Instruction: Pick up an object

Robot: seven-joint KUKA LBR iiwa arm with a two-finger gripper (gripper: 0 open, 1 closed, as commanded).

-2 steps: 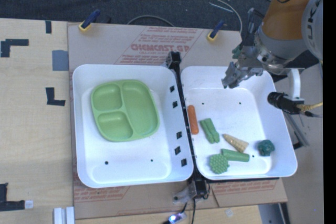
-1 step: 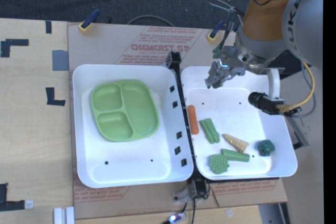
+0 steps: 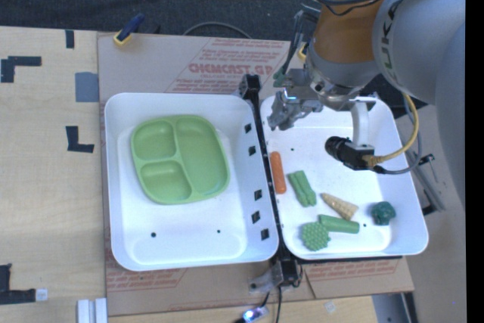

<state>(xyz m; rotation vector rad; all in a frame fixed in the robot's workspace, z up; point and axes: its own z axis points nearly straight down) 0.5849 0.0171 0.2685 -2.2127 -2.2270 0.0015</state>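
Orange carrot-like stick nearest candidate: lying lengthwise hard against left wall of right bin, just below end effector. Prob. light rigid plastic, smooth, likely to roll or skid; best taken across its narrow width at mid-length, but wall close on 1 side leaves little room for a finger there.

Just right of the stick: green ridged piece, tilted, apart from it. Further right and lower: cream cone, green bumpy piece w/ stem, dark green floret-like lump near the bin's right side. All toy-food look, prob. light and stiff; green ridged piece sits clear of walls, so easier approach from above.

End effector hanging above the stick, over the bin's upper-left corner, close to the divider between the 2 bins. Nothing visibly between its fingers, nothing touched as far as can be judged. Opening width: cannot tell, fingers a dark blur from this angle.

Left of the stick, across the divider: left bin w/ green 3-compartment plate. Both bins on cardboard sheet on counter.
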